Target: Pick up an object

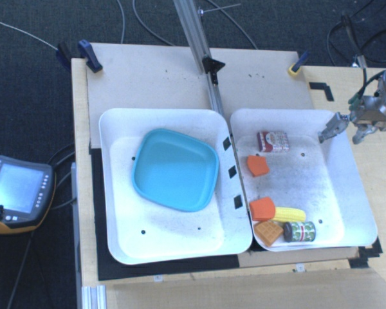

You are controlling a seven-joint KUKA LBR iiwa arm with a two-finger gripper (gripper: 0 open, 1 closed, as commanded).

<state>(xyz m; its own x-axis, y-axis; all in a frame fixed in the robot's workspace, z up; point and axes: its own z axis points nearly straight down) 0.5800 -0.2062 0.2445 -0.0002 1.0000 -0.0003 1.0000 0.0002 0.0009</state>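
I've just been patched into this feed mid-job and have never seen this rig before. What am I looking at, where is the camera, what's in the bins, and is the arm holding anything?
There is one camera, fixed above the bench and looking down at a slant. The bench holds two shallow white bins side by side. The left bin holds a turquoise plate. The right bin holds small toy foods: a red-and-white packet, an orange block, and, clustered near the front edge, a second orange block, a yellow corn cob, a waffle-like piece and a small can. The robot arm enters from the right edge; its gripper sits over the right bin's far right rim, fingers apart, with nothing between them.
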